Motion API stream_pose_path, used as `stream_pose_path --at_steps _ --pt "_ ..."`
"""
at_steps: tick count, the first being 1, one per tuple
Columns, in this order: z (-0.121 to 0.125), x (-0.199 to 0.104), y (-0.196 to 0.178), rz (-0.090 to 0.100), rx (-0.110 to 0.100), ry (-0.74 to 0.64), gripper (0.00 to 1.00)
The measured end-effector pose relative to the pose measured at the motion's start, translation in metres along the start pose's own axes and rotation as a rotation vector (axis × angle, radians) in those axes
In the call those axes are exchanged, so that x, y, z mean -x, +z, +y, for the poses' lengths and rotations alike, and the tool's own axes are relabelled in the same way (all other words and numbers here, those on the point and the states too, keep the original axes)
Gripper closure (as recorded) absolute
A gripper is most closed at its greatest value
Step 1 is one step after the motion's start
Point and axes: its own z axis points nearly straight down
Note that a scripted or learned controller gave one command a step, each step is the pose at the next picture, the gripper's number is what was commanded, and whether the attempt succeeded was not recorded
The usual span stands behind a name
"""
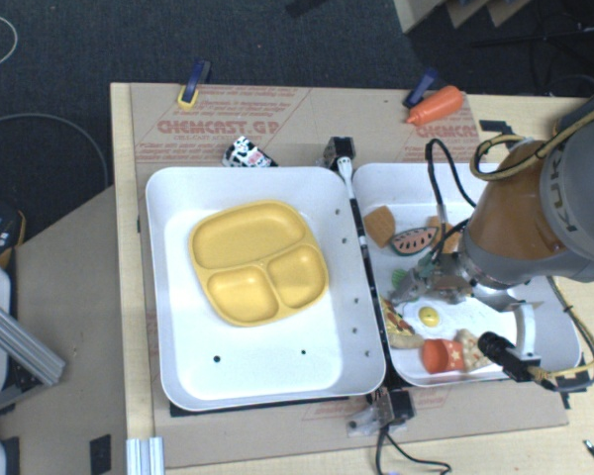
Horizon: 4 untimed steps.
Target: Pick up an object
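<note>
The right bin (564,339) holds several toy foods: a brown bread piece (379,226), a watermelon slice (413,240), a fried egg (432,317), a red tomato (434,356), a speckled piece (466,349) and some fries (397,327). My gripper (431,277) is low in this bin, over the spot between the watermelon slice and the egg, beside a small green piece (402,281). The wrist with its orange band (505,221) hides the bin's back right part.
A yellow three-part plate (257,262) lies in the left bin (277,374). On the bench's back edge sit an orange clamp (436,104), a blue and yellow clamp (191,85) and a black-and-white object (247,153). Cables loop over the arm (455,166).
</note>
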Motion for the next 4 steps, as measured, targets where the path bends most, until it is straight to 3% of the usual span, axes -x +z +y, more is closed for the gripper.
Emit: stream_pose_path --at_steps 1,3,4 --pt "0.001 0.000 -0.013 -0.002 0.006 0.001 1.00" --pt "0.007 0.000 -0.120 -0.004 0.012 -0.003 1.00" --pt "0.008 0.000 -0.144 -0.003 0.010 -0.003 1.00"
